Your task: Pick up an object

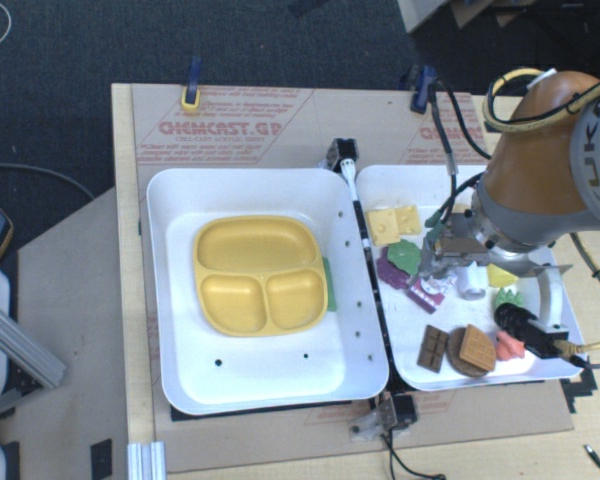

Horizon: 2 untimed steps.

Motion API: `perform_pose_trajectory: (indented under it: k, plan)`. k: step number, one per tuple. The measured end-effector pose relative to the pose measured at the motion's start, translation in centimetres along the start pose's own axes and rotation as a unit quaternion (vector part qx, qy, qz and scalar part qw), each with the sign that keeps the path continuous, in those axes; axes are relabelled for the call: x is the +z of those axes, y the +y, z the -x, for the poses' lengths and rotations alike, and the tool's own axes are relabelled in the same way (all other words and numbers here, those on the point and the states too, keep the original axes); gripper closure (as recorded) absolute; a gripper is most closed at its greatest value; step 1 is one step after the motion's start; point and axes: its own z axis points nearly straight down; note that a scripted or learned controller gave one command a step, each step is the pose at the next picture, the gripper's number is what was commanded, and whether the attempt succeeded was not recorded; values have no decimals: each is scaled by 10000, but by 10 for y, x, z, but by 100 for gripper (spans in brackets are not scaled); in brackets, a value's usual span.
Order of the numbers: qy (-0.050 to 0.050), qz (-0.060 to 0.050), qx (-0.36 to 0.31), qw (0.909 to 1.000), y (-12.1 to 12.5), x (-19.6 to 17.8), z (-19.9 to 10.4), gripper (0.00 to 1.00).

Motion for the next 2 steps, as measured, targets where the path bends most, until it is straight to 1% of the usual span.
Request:
perform_pose_trajectory:
  k: [1, 2]
  plan:
    - [-6, 35, -12, 10000, 2, -14, -15, 100]
    - [-9, 35, -2, 10000, 1, -20, -6, 100]
